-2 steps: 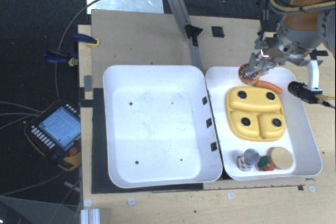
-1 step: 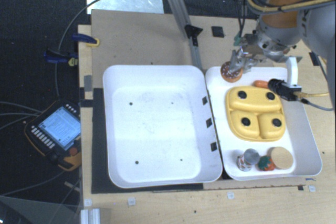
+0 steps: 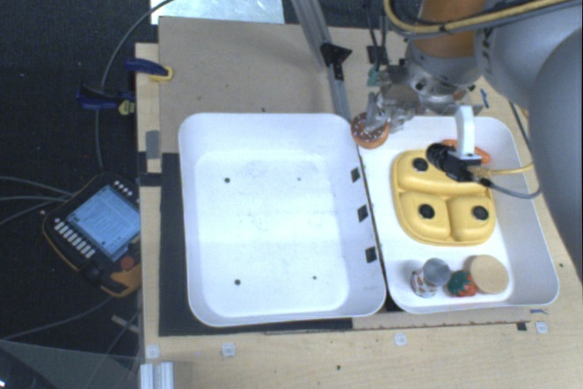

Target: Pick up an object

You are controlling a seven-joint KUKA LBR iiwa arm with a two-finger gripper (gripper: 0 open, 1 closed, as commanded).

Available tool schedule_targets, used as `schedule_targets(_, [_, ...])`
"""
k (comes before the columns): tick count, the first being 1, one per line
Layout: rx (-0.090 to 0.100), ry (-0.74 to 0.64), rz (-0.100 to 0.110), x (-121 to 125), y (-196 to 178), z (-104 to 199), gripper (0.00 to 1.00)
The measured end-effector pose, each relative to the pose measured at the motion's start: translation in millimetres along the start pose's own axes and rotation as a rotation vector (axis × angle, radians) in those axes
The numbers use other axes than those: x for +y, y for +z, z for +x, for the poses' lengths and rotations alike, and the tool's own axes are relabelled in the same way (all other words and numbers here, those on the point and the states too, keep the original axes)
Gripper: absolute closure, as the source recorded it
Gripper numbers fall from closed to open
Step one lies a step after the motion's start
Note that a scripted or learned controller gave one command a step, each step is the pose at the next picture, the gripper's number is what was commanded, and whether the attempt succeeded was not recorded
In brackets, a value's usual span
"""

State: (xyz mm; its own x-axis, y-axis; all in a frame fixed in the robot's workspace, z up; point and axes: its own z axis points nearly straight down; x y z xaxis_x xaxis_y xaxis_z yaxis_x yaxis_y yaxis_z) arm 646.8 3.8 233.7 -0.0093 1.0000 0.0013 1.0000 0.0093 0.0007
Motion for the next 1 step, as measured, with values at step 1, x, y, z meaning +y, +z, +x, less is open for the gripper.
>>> schedule_targets(1, [0.001, -0.001, -0.001, -4.3, -3.4, 50.3, 1.00])
